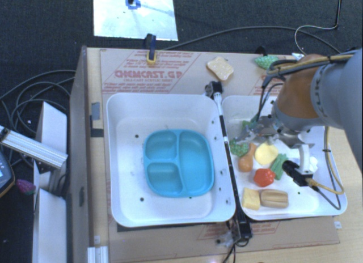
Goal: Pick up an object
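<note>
Toy food (265, 155) heaped in right bin (326, 208), under gripper (262, 133).
Yellow, red, orange and green pieces plus tan blocks near front wall; blue divided tray (177, 162) in left bin (125, 121); claw state impossible to tell.

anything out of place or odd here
Yes: a toast-shaped toy and a green item lie on the cardboard behind the bins, outside both. The other food toys sit in the right bin; the left bin holds a blue divided tray.
</note>
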You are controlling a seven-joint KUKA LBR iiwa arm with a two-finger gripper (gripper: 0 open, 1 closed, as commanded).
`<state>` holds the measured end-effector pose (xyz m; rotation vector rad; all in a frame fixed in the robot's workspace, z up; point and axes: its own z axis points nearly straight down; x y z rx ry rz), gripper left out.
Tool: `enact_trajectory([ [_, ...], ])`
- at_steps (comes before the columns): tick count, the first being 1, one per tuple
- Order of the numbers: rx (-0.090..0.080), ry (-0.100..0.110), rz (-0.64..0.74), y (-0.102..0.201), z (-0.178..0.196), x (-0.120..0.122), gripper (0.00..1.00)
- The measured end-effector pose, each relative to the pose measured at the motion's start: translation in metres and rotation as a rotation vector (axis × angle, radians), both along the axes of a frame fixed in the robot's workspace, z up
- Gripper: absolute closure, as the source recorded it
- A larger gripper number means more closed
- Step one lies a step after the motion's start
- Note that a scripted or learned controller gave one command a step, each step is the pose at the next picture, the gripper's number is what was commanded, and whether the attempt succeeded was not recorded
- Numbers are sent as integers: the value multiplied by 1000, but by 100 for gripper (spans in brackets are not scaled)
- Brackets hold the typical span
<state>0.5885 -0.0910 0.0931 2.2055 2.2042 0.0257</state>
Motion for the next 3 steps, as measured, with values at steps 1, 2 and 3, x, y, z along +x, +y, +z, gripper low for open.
enact_trajectory([
  [1, 3, 23, 4, -56, -7, 81, 0],
  [2, 3, 25, 2, -56, 15, 50, 0],
  [3, 4, 26, 1, -49, -8, 39, 0],
])
